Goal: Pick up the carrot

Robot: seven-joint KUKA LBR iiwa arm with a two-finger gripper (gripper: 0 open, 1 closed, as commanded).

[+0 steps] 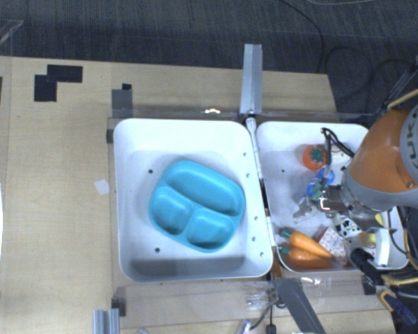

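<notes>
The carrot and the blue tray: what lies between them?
In the camera view, the bins' white walls separate the carrot and the blue tray.

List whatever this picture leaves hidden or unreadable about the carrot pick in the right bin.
- Gripper: its fingers are lost against blue and silvery clutter in the camera view, so their state cannot be read.
- Carrot: plain in the near corner of the right bin, but whether it is one carrot or two stacked is unclear.
- Small items right of the carrot: too small and partly covered by the arm to identify.
- Orange round object: too blurred to name.
</notes>
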